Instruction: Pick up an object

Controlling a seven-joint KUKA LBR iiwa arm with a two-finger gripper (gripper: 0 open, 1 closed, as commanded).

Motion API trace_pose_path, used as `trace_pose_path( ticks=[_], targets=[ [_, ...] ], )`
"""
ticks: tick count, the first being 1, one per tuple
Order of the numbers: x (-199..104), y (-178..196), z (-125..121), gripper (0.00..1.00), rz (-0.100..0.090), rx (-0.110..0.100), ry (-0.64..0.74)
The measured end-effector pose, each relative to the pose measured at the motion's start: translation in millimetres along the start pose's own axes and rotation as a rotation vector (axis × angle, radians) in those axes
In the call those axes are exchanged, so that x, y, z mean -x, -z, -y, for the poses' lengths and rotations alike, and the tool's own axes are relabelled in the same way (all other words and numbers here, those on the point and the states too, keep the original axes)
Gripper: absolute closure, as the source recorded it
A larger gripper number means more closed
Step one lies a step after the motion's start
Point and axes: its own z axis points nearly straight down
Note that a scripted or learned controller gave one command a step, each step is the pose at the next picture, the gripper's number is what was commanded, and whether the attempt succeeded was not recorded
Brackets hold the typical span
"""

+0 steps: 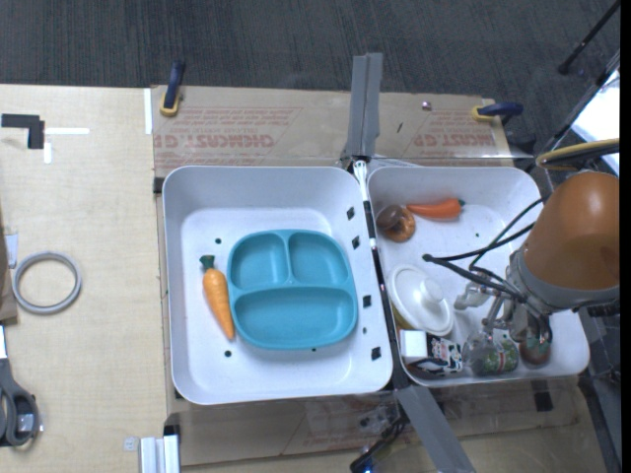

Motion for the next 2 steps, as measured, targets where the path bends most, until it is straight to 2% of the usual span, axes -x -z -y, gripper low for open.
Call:
trace_pose_path(
  ticks=[1,2],
  targets=[
    [88,-2,-28,0.00,-0.007,-0.005,0.006],
    [23,2,-17,0.00,0.006,0.000,-0.023]
  ],
)
